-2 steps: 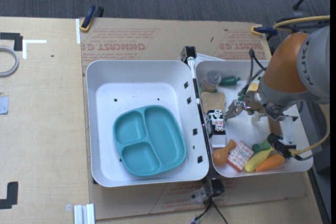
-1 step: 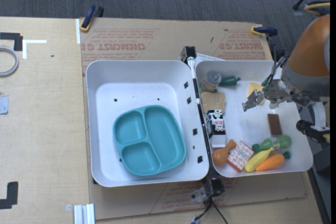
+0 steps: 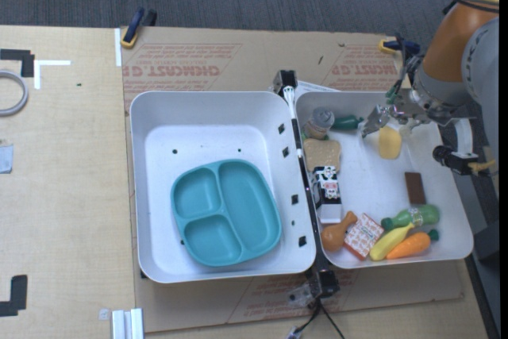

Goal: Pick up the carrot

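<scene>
A pale wooden surface [image 3: 63, 194] fills the left and middle of the frame, with dark grey carpet along the top and a sheet of printed cardboard [image 3: 206, 59] under two shallow white bins. The left bin [image 3: 151, 194] holds a teal divided plate [image 3: 226, 212] with three compartments, lying toward its lower middle.

The right bin [image 3: 373, 194] holds the toy food. The carrot [image 3: 409, 245] lies in its lower right corner, orange, resting on its side just below a yellow banana-like piece [image 3: 390, 241] and a green vegetable [image 3: 413, 217], and touching or nearly touching both. To their left lie a small red-and-white packet [image 3: 363, 235] and a brown drumstick shape [image 3: 337, 233]. Further up sit a black-and-white carton [image 3: 326, 185], a tan slice of bread [image 3: 321, 152], a small tin [image 3: 320, 121] and a dark green item [image 3: 346, 122]. A brown bar [image 3: 414, 186] lies near the right wall.

The arm [image 3: 468, 52] enters at the upper right, its orange band showing above the wrist. The jaws [image 3: 387, 127] hang over the upper part of the right bin, well apart from the carrot, with a pale yellow block [image 3: 389, 144] directly under them; whether they are open, closed or gripping that block cannot be told.
</scene>
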`<action>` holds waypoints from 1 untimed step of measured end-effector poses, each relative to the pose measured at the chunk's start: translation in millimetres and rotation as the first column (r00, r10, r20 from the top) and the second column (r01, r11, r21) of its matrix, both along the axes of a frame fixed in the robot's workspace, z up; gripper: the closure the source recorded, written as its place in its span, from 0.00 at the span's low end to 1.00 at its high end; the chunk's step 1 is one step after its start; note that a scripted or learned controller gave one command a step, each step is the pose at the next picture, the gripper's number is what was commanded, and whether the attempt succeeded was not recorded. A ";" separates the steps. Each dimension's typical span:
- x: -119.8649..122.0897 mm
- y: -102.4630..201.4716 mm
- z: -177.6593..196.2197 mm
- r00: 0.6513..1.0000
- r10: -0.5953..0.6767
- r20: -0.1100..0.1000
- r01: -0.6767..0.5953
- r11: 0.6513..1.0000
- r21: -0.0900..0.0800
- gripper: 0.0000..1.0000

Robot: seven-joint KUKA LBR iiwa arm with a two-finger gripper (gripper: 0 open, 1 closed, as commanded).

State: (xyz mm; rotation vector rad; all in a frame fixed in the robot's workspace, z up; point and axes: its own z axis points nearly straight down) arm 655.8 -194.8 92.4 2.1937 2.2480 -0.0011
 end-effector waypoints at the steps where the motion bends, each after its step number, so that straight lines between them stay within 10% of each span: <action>1: -36.7 37.8 0.7 0.970 0.241 0.001 -0.241 0.970 0.000 0.00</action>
